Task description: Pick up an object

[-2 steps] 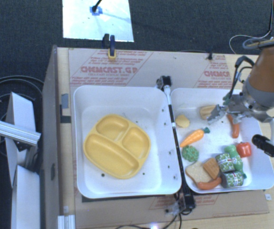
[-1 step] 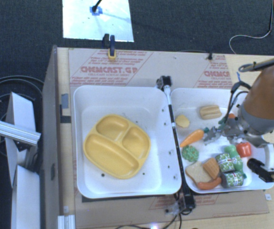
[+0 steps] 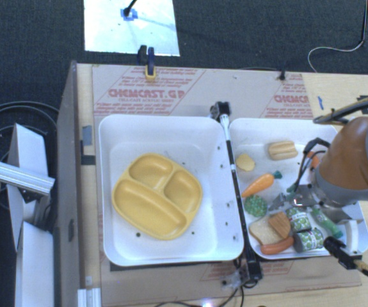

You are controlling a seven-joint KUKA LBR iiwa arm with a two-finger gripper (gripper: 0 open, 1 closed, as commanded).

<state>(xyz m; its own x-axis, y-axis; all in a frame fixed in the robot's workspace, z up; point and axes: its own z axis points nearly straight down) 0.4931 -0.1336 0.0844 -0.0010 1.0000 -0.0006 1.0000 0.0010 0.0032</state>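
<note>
The right bin [image 3: 299, 132] holds several toy foods. A bread roll [image 3: 282, 149] lies at the back and a pale round piece [image 3: 245, 164] sits near the divider. An orange carrot [image 3: 258, 185] and a green broccoli [image 3: 255, 205] lie in the middle left. At the front are a bread slice [image 3: 264, 232], a brown piece [image 3: 280, 224], a sausage [image 3: 276, 247] and two green cans [image 3: 307, 239]. My gripper [image 3: 290, 201] is low in this bin, just right of the carrot and broccoli and above the brown piece. The arm hides the bin's right part.
The left bin [image 3: 116, 133] holds a yellow divided plate [image 3: 157, 196]. A ridge with a black clamp [image 3: 221, 111] separates the two bins. The arm's orange band [image 3: 353, 162] hangs over the right bin's right side. Cables run along the bench's right edge.
</note>
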